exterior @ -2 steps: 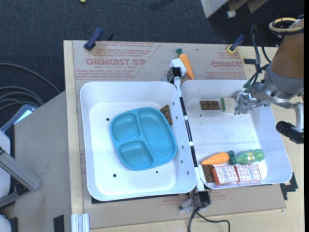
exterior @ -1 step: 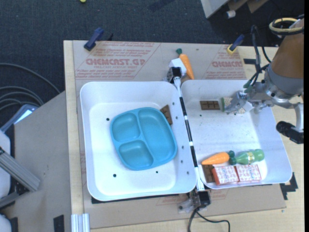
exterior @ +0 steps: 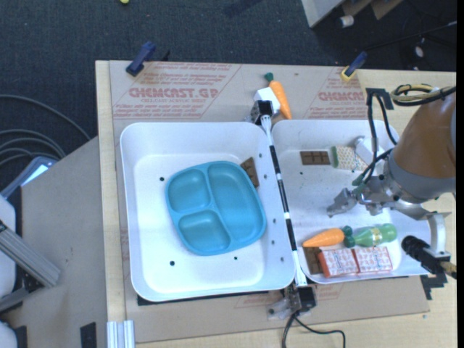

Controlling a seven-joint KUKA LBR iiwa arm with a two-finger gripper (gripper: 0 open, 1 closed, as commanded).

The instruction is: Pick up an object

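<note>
My gripper (exterior: 354, 198) hangs over the middle of the right bin (exterior: 319, 187), low above its bare white floor, with nothing seen in it. In front of it lie an orange toy carrot (exterior: 324, 238), a green bottle (exterior: 370, 234) on its side and a red box (exterior: 355, 261) along the bin's front wall. Behind it, near the back wall, lie a brown chocolate bar (exterior: 315, 158) and a pale packet with a green end (exterior: 348, 156). The grey arm with its orange band (exterior: 428, 151) covers the bin's right side.
The left bin (exterior: 145, 216) holds a blue divided plate (exterior: 215, 206) with a small brown piece (exterior: 250, 171) at its far right edge. A second toy carrot (exterior: 279, 98) lies on the board behind the bins. Blue clamps (exterior: 140, 59) (exterior: 353, 65) grip the board's back edge.
</note>
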